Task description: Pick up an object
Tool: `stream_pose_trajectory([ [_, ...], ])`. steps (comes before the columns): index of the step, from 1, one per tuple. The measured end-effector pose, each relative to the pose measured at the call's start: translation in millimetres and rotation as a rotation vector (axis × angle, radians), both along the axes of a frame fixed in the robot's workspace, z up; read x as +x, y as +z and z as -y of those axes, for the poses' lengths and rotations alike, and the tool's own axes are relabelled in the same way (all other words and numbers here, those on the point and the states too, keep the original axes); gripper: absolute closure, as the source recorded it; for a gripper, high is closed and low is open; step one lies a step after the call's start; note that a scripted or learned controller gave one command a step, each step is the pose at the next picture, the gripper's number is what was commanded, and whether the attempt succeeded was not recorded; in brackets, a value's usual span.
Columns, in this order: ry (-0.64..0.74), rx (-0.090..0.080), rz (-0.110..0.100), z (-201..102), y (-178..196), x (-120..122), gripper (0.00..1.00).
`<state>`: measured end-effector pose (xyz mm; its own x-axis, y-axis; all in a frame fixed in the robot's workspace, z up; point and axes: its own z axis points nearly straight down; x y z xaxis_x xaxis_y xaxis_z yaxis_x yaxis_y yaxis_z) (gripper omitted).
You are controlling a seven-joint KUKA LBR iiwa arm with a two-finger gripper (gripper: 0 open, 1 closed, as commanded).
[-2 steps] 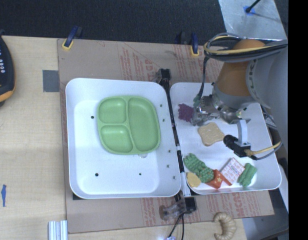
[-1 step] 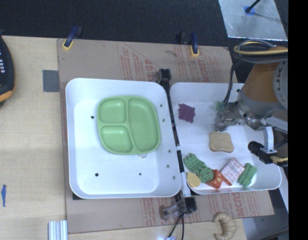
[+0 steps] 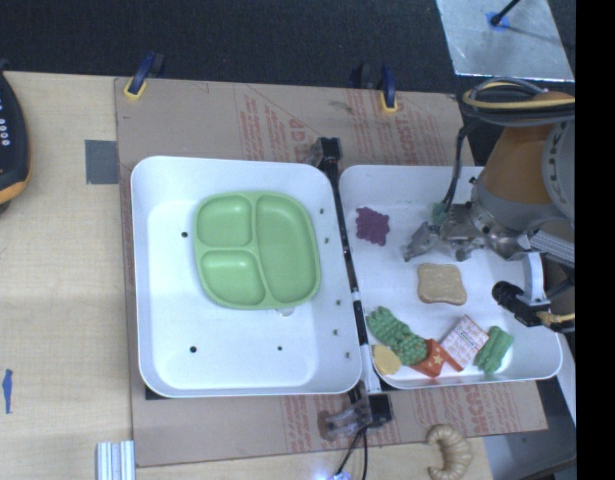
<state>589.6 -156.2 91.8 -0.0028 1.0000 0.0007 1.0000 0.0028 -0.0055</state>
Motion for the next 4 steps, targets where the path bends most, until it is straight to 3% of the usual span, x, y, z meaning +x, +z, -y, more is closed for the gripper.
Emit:
stream_pose_trajectory([
  [1, 0.0, 0.001, -0.004, 6, -1, -63, 0.0],
  [2, 0.003, -0.002, 0.009, 6, 1, 7, 0.0],
  [3, 0.0, 0.002, -0.004, -19, -1, -60, 0.0],
  [4, 0.001, -0.001, 0.002, -17, 11, -56, 1.0],
])
